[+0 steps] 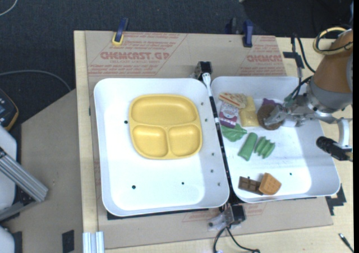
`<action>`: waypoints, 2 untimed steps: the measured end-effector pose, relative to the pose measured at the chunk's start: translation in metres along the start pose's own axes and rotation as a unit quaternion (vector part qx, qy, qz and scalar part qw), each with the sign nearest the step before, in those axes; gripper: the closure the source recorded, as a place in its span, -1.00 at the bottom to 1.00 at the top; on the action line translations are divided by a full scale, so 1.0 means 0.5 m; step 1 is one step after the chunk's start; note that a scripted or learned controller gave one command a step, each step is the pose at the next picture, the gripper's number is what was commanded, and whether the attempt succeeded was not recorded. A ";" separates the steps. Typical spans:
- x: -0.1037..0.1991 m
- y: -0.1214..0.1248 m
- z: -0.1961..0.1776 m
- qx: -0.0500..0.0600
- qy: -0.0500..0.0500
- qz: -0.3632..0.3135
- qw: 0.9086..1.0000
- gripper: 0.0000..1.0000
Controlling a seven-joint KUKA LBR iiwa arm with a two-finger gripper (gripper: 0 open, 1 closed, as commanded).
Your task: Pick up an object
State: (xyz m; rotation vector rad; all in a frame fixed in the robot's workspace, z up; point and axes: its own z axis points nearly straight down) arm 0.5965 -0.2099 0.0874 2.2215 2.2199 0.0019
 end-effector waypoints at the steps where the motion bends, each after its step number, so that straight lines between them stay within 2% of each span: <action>1: 0.000 0.003 -0.024 -0.003 -0.001 0.000 1.000 1.00; 2: -0.011 -0.013 -0.131 -0.002 -0.002 0.001 1.000 1.00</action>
